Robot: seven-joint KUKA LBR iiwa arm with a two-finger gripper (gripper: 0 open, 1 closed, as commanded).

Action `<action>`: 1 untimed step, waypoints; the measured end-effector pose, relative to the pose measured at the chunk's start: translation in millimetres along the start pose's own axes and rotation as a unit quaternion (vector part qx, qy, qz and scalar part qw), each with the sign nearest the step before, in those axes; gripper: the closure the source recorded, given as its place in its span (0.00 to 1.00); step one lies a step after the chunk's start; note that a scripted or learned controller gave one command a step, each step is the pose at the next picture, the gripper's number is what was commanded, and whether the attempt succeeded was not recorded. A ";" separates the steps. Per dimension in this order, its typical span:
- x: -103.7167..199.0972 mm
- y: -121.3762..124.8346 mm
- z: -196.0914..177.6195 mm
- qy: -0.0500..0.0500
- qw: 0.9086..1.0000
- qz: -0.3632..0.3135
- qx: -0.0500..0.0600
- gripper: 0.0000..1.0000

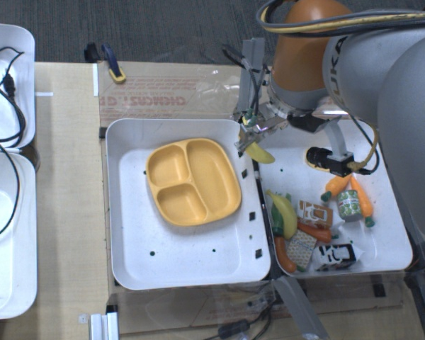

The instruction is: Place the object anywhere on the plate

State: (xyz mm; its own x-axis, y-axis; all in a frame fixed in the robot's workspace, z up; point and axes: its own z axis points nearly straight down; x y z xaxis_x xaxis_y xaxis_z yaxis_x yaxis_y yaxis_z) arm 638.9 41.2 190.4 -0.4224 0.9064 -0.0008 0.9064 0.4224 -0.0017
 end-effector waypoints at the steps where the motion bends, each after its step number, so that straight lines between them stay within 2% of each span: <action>1: 34.8 -44.8 0.5 0.001 0.994 0.110 0.002 1.00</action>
State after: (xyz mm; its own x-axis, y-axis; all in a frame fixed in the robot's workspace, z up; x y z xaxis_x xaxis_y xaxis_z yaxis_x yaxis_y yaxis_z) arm 583.5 53.8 190.0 -0.2131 0.9770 -0.0004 0.9770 0.2131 -0.0047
